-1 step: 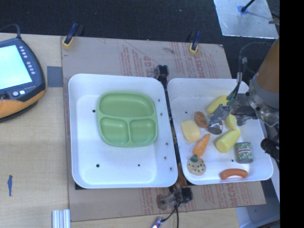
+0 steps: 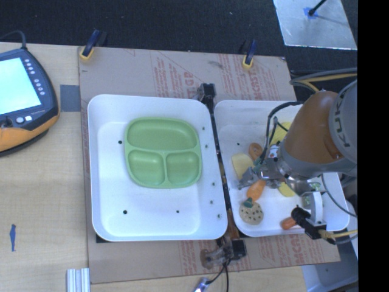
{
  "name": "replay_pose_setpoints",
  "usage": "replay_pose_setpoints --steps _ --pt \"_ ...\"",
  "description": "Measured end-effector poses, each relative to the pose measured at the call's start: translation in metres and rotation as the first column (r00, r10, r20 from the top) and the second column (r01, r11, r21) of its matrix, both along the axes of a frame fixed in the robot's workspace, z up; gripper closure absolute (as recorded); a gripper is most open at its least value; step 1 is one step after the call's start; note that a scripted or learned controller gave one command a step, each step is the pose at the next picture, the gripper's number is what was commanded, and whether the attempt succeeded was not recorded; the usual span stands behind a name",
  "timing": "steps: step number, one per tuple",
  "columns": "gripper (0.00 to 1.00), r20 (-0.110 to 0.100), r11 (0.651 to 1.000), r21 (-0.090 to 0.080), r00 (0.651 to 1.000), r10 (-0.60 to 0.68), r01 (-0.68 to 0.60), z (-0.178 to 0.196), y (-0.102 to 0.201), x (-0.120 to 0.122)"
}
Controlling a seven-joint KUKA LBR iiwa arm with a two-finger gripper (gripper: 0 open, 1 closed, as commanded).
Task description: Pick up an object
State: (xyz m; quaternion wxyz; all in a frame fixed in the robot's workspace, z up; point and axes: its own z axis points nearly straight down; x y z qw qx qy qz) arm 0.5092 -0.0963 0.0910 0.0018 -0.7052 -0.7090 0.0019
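Carrot (image 2: 256, 190): small, orange, tapered, lying just below jaws (image 2: 254, 176); jaws' opening cannot tell.

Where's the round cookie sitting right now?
The cookie lies in the right bin, near its front-left corner, just below the orange carrot piece and left of the gripper.

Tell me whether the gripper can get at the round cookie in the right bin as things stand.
Probably yes. The cookie lies in the open near the front of the right bin, nothing on top of it. The gripper hangs just behind it; a carrot piece beside the cookie might crowd the fingers.
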Motion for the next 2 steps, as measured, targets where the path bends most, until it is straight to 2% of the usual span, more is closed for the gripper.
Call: replay_pose_setpoints --steps 1,2 --pt "1.00 -0.002 1.000 -0.001 1.000 0.003 -0.003 0.010 -0.001 0.000" --pt "1.00 0.003 1.000 0.001 1.000 0.000 0.000 0.101 0.060 0.020"
